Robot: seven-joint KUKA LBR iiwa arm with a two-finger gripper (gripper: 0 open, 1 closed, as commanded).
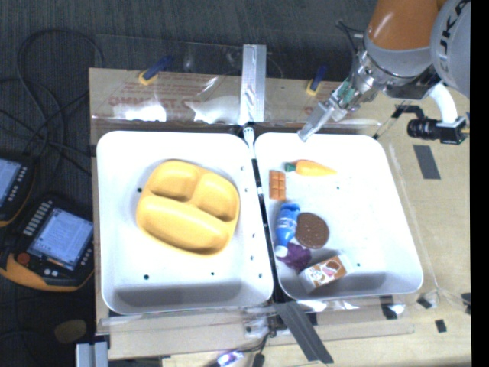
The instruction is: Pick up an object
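Grey pincer hangs off an arm banded orange. Just below it, an orange carrot with a green tip. Down-left of that, a small orange block with darker squares. Further down, a blue bottle with a white label, a brown disc beside it, a purple piece beneath, then a white-and-brown carton. Far left of the pincer, a glossy yellow loaf sits in a white bin; the other bin is white too.
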